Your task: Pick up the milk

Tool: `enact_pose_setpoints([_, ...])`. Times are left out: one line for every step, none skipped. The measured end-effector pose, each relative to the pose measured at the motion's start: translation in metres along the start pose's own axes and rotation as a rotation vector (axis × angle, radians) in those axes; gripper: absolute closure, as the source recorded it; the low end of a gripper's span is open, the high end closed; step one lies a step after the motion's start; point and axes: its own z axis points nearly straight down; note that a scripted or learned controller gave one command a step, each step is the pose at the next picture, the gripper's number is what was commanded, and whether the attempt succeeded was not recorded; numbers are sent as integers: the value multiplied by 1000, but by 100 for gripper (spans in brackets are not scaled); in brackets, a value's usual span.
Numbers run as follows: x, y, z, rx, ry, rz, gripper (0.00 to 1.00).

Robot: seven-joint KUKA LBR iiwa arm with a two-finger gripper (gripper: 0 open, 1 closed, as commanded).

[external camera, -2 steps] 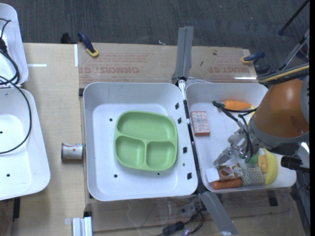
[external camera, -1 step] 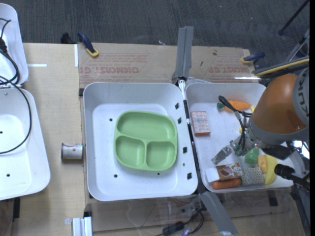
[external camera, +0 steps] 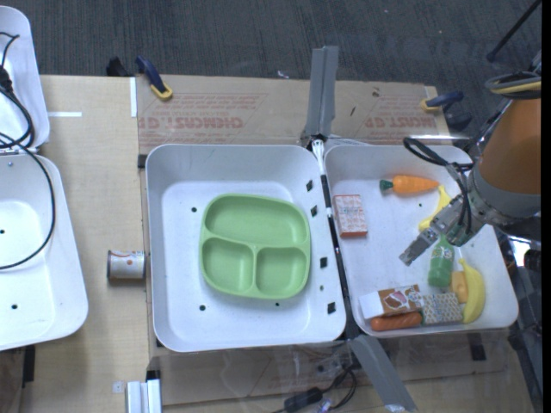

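The milk (external camera: 415, 304) is a small carton with a white and brown label, lying on its side at the front of the right bin (external camera: 370, 166). My gripper (external camera: 433, 246) hangs over the right bin's right half, behind the carton and apart from it. It is open, just above the top of a green bottle (external camera: 441, 269), and nothing is held between its fingers (external camera: 416, 250).
A carrot (external camera: 410, 184) lies at the back of the right bin and a pink box (external camera: 349, 214) near its left wall. A banana (external camera: 472, 292) lies right of the bottle, an orange item (external camera: 396, 322) in front of the carton. A green divided plate (external camera: 256, 246) sits in the left bin (external camera: 172, 231).
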Motion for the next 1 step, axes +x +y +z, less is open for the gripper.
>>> enact_pose_setpoints([12, -28, 76, -10, -7, -177, 0])
